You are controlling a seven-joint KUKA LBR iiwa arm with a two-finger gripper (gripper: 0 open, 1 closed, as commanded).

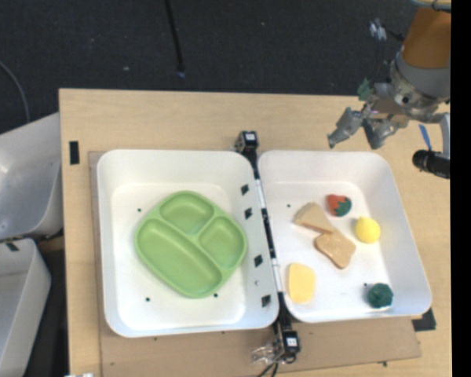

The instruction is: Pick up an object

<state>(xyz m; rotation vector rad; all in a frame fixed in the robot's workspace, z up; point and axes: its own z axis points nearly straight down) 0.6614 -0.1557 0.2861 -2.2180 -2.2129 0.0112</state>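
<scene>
The right bin point(392, 181) holds several small items: a red strawberry-like piece point(339, 205), a yellow ball point(367, 230), two tan bread-like slices point(313, 217) point(335, 248), a pale yellow block point(301, 282) and a dark green lump point(379, 294). My gripper point(359, 130) hangs above the bench beyond the right bin's far edge, its two fingers spread apart with nothing between them. It is well clear of all the items.
The left bin point(110, 210) holds a green divided plate point(191, 243). A black hinge strip point(259, 226) runs between the bins. A white box point(16, 179) stands off the bench at the left. Bare wood point(180, 120) lies behind the bins.
</scene>
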